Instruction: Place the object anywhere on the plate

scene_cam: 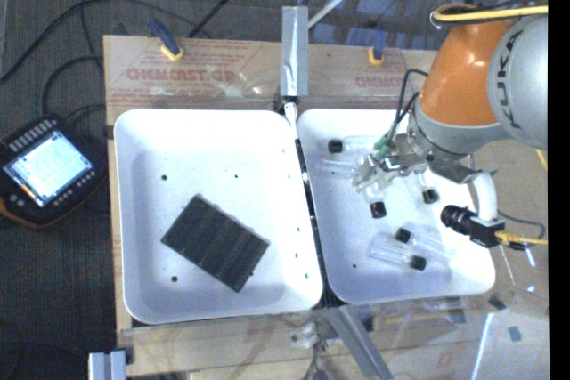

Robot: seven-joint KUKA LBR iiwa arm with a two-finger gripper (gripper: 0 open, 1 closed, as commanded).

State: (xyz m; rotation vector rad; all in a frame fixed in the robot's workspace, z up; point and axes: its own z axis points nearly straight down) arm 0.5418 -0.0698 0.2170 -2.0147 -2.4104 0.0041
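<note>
From the camera view, looking down at a slant: hovering with the gripper (378, 166) low over the right bin (352, 276), up in its far half, under the grey wrist and orange band. Cannot tell the pincer's state, apart or together, amid clear plastic and glare; nothing plainly clamped, so not calling a hold. Scattered across the same bin: small clear vials with black caps, one cap (336, 146) just left of the gripper, another (378, 209) just below it, a third (430, 194) to its right, and a pair of vials (403, 250) lying near the front wall. Likely target, as a judgement: the clear tube right at the gripper's tip. Over in the left bin (205, 117): the plate (215, 243), dark, ribbed, rectangular, lying flat and skewed toward the front, well apart from every vial. Step in hand, by the look of it: picking, with placing not yet begun. To do it well: come straight down across the tube's short axis, not along it; close around the body, not the slippery cap; lift clear of both inner bin walls before crossing left; release low over the plate's middle, given how readily a round vial rolls off ribs.
</note>
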